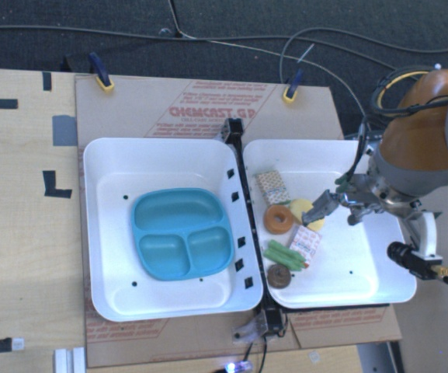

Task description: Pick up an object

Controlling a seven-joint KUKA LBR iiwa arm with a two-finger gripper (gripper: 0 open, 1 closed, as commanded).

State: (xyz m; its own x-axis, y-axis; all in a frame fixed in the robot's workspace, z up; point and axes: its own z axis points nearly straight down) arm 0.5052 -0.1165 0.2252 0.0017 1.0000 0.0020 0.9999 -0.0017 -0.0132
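Right bin [363, 286]: orange ring [279, 219] beside yellow piece [301, 207], patterned packets, green item [284, 253], brown disc [278, 276]. Claw [317, 210] over yellow piece; finger state unclear. Left bin [99, 208]: blue divided tray [182, 232]. Cardboard-covered worktop [200, 107].

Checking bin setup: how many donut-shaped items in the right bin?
2: orange donut mid-bin near the divider, dark brown donut below it near the front edge. Others could be hidden under the pile.

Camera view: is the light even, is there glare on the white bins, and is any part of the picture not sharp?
Camera view: light is soft and fairly even; the left bin and right bin look bright white but keep their edges; the blue tray shows a mild sheen; the gripper and the small objects beside it look slightly blurred, and fine detail is soft overall.
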